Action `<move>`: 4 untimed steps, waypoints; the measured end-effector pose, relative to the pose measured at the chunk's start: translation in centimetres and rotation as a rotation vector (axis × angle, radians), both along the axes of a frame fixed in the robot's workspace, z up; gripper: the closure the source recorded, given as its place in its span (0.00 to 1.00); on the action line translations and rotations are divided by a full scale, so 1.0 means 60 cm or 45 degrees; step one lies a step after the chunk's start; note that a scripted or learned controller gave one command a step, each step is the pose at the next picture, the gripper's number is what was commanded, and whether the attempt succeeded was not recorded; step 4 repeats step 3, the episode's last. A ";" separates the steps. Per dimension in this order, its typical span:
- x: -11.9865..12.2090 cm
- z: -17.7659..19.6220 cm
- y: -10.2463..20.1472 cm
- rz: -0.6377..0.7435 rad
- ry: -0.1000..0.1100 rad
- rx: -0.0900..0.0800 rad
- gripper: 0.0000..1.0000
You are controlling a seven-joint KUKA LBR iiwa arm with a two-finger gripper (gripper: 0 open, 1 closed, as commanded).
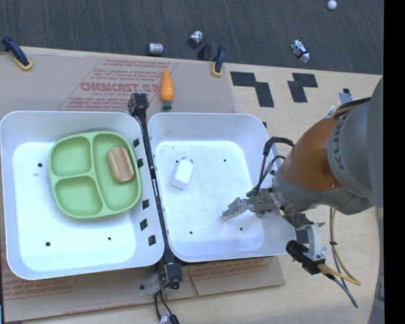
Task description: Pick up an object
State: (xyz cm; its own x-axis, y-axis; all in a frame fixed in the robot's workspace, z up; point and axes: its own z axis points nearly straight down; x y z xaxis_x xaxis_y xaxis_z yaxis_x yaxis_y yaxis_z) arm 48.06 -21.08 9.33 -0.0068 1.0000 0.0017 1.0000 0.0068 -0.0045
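Near right bin point(209, 121) front edge, claw point(233, 208) low, finger state unclear, white block point(182, 173) apart, toward rear-left.

light: bright and even, from above | glare: the white bins point(209, 123) shine so much that their floors look washed out | shadows: soft and small, a faint one beside the green plate point(74, 208) | sharpness: a little fuzzy all over, tiny things on the dark carpet point(88, 12) are blurry | edges: lines stay straight
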 end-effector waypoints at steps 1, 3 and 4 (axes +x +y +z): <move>0.096 -0.003 0.001 -0.002 -0.004 0.000 0.00; 0.202 -0.003 0.001 -0.001 -0.001 -0.001 0.00; 0.202 -0.003 0.001 -0.001 -0.001 -0.001 0.00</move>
